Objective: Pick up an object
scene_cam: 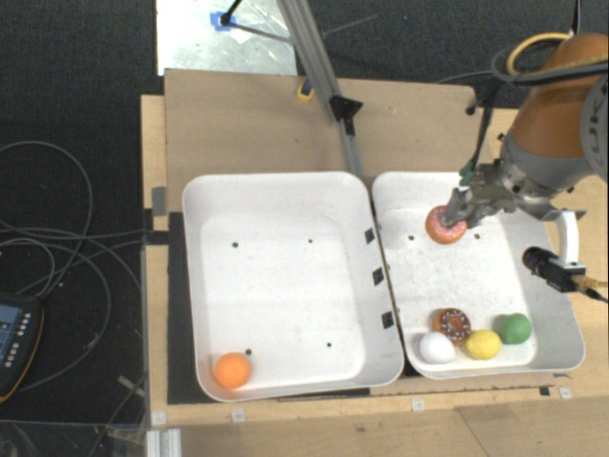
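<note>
Camera view: reaching in from the right over the right bin (561, 355), with gripper (455, 219) sitting directly on a pink doughnut-shaped object (443, 228) at the bin's far left part. Finger spacing: cannot tell. Lying along the near wall: white ball (437, 347), chocolate doughnut (453, 324), yellow ball (483, 344), green ball (515, 328). Resting in left bin (276, 190), near-left corner: orange ball (232, 370).
</note>
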You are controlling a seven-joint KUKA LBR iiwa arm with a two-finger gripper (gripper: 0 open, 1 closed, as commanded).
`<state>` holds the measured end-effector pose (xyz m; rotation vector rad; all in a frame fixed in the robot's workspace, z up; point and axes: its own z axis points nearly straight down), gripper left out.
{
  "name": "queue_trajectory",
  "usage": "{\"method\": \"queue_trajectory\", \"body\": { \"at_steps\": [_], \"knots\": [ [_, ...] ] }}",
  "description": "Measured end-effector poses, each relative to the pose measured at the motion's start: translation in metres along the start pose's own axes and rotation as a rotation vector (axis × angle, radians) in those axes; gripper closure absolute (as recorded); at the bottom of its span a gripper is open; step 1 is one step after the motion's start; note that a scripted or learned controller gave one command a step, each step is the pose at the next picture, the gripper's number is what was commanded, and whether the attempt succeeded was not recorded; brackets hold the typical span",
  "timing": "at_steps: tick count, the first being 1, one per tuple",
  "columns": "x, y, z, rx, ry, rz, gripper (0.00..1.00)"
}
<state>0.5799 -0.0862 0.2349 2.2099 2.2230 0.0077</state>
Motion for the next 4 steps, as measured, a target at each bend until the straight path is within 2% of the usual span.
{"method": "queue_trajectory", "body": {
  "at_steps": [1,2,3,4],
  "knots": [
    [0.000,0.002,-0.033,0.003,0.001,0.000,1.00],
    [0.053,0.006,-0.023,0.008,0.004,-0.004,1.00],
    [0.112,0.026,-0.023,0.005,0.004,-0.006,1.00],
    [0.166,0.039,-0.004,0.008,0.004,-0.004,1.00]
  ]
}}
